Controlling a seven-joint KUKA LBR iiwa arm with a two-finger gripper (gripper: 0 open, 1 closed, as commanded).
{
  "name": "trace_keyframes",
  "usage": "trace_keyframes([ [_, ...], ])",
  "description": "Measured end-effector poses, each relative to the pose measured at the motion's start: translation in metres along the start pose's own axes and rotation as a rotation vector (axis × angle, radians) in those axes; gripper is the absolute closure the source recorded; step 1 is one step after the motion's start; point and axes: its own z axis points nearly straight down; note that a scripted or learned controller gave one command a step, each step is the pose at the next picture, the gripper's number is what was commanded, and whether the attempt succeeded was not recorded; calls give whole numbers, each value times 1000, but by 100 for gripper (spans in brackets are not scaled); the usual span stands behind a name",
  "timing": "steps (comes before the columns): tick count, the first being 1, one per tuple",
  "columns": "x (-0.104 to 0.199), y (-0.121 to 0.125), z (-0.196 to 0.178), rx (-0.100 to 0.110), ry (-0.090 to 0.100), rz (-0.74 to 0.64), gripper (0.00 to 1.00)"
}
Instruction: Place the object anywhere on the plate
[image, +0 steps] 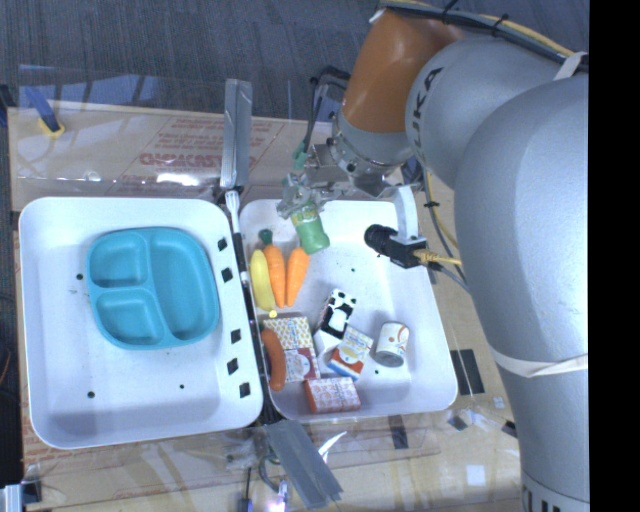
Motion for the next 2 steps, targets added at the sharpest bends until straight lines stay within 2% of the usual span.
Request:
trace_keyframes([
  [1, 80, 1, 39, 0, -2, -393, 100],
  [2, 80, 1, 39, -1, -2, -392, 0],
])
